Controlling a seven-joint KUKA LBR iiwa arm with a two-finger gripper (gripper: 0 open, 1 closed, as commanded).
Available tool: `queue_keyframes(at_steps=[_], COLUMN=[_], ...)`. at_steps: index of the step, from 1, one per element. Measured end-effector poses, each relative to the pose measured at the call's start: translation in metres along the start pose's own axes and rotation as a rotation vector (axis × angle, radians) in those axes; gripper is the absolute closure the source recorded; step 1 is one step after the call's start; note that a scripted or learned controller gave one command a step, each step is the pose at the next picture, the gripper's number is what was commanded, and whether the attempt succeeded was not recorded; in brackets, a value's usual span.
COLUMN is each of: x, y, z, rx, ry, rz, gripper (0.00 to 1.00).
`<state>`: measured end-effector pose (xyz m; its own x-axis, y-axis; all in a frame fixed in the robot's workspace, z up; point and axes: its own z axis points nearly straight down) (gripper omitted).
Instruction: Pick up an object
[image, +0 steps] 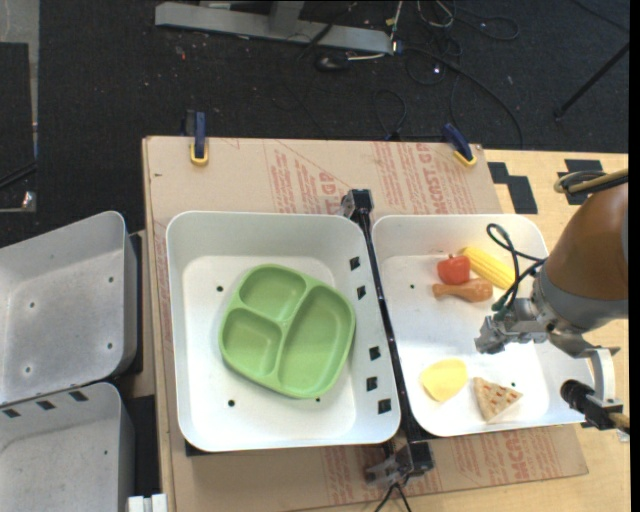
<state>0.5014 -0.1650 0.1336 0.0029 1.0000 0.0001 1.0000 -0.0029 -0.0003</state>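
- Two white bins: the left bin (190, 300) carries a green divided plate (288, 329).
- My gripper (497, 335) hovers mid-right bin (415, 400), beside tomato (453, 269), corn (488, 264); I cannot tell its jaws' state.

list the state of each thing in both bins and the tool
green divided plate: upright, flat in the left bin
tomato: in the right bin, touching the corn
drumstick: lying flat
yellow slice: lying flat
sandwich wedge: lying flat
tool: over the right bin, holding nothing visible
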Motion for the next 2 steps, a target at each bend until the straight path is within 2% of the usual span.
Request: queue_keyframes(at_steps=[1, 2], x=[0.007, 0.007], y=[0.009, 0.01], z=[-0.05, -0.072], rx=[-0.006, -0.004], ry=[-0.002, -0.002], rz=[-0.006, -0.006], gripper=[1.0, 1.0])
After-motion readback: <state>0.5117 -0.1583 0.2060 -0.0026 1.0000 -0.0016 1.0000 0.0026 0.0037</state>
